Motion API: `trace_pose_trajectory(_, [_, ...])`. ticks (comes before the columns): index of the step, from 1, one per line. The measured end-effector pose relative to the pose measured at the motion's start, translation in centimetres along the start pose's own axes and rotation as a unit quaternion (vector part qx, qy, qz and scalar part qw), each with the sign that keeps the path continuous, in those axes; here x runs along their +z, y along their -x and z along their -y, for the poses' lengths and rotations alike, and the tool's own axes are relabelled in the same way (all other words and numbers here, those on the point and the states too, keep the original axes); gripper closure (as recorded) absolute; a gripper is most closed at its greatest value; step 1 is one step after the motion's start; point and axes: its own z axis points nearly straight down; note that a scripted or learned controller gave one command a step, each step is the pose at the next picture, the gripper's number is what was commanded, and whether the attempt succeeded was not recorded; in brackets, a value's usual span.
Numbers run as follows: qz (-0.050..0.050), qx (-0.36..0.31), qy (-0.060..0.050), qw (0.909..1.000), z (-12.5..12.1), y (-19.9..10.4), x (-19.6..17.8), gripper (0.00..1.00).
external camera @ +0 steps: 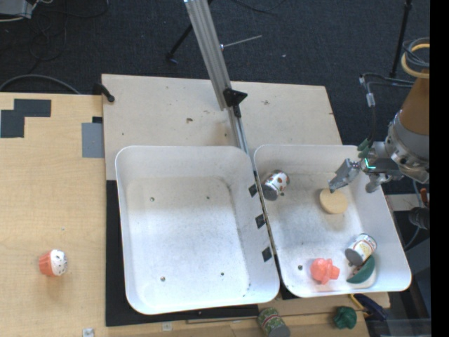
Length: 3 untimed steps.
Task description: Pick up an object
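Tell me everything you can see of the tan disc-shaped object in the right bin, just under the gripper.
The tan disc is a pale yellowish-beige, roundish, flat-looking piece with a matte surface, maybe foam or wood; too small to say which. It lies flat on the floor of the right bin, in its upper half near the far-right side. The gripper hangs directly above its upper edge; whether it touches the disc cannot be told. Nothing else in the bin touches it; the small can-like object sits apart to its left.
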Motion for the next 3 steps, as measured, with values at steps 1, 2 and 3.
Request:
trace_pose_trajectory(1, [0.001, 0.001, 0.002, 1.0, -0.1, 0.1, -0.2, 0.0])
trace_pose_trajectory(2, [0.0, 0.0, 0.0, 1.0, 0.8, -0.4, 4.6, 0.0])
trace_pose_trajectory(3, [0.0, 0.001, -0.001, 1.0, 0.7, 0.5, 9.5, 0.0])
